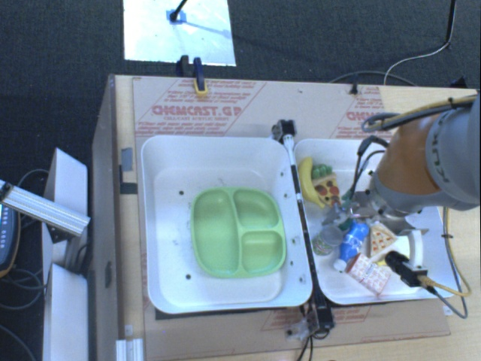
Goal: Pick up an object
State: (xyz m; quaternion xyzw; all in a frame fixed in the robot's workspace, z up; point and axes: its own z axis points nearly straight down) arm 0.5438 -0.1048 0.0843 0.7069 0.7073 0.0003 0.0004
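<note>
The right bin (331,292) holds several small items. A yellow banana (306,180) lies by its left wall, with a red and green toy food piece (325,188) beside it. Nearer the front are a grey can (328,240), a blue bottle (352,244), a pizza slice toy (381,240) and a red-and-white box (368,274). My gripper (340,217) hangs low over the middle of this bin, just above the can and the bottle's upper end. Nothing is visibly held in it.
The left bin (161,201) contains a green divided plate (238,232). A black rail (299,209) separates the two bins. The orange-banded arm (409,164) covers the right bin's far right part.
</note>
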